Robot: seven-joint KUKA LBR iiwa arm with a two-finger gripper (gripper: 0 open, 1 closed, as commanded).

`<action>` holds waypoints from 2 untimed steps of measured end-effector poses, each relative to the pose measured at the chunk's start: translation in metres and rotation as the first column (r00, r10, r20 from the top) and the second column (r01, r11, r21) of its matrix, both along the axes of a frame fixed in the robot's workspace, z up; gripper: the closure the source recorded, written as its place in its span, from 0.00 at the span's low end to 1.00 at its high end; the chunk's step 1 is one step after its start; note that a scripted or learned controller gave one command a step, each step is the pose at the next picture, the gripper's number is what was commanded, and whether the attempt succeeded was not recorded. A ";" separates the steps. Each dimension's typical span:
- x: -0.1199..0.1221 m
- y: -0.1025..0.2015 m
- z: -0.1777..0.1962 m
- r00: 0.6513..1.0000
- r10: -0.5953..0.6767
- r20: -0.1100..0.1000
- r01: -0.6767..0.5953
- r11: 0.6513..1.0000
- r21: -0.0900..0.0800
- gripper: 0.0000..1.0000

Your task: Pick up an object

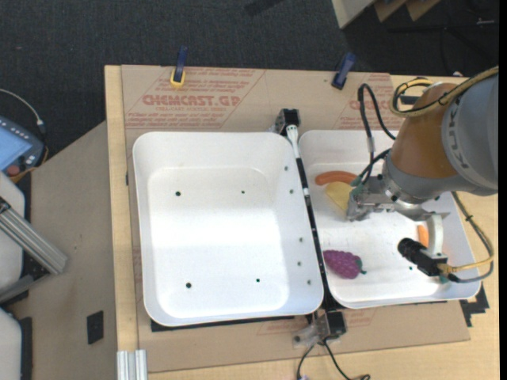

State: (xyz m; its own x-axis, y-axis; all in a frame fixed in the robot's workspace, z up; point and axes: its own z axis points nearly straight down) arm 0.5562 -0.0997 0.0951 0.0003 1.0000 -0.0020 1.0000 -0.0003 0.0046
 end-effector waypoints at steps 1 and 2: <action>0.037 0.078 0.095 1.000 0.008 0.006 -0.008 1.000 0.002 1.00; 0.013 0.085 0.220 1.000 0.003 0.010 -0.003 1.000 0.002 1.00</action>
